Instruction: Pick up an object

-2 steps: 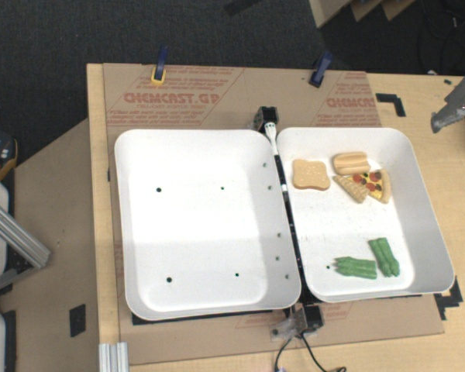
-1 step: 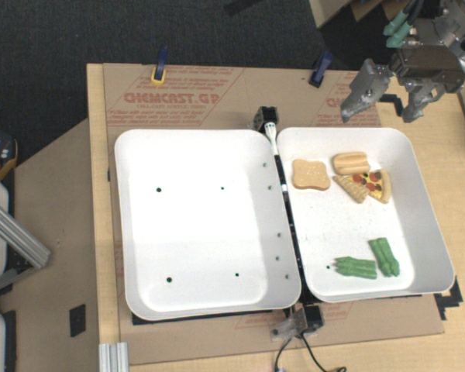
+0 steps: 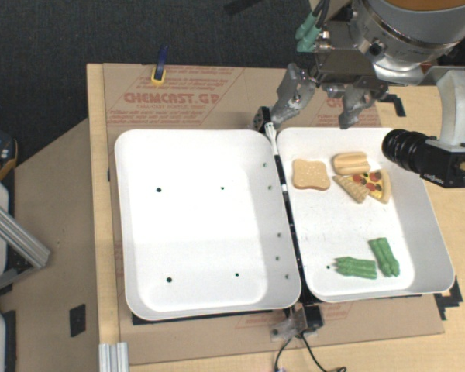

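The fingers (image 3: 319, 108) stand spread wide, one prong slanting down toward the far corner where the two bins meet, the other hanging above the far rim of the right bin (image 3: 418, 231), and nothing sits between them. That spread looks like readiness for a descent rather than a grip. They hang from the grey wrist above the bin's far edge, well clear of its floor, so the toy food below lies in open sight.

Nearest under them is the slice of toast (image 3: 311, 175), lying flat, with the hot dog bun (image 3: 350, 163) just beside it and the pizza wedge (image 3: 364, 186) touching the bun's near side. This cluster is crowded, which I judge makes a clean pinch harder there. Well apart, near the front rim, two green bean pods (image 3: 370, 262) lie at an angle to each other, almost touching.

The left bin (image 3: 139, 208) sits alongside on the cardboard-covered counter (image 3: 178, 91).
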